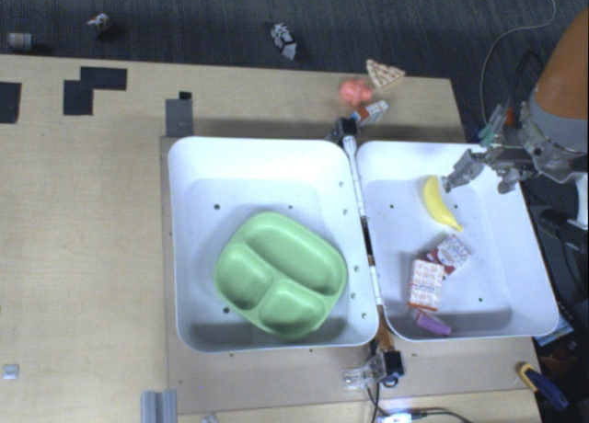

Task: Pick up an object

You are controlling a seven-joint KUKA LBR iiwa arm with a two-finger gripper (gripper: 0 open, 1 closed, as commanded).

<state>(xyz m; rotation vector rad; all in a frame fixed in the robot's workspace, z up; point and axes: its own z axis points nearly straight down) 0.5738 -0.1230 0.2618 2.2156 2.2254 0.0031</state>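
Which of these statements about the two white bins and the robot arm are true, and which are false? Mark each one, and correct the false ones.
1. The green divided tray lies in the left bin. True.
2. The banana lies in the left bin. False: it lies in the right bin.
3. The gripper is over the right bin's far right part. True.
4. The gripper holds the banana. False: nothing shows between its fingers; the banana lies on the bin floor.
5. A small red and white packet lies nearer the camera than the banana. True.
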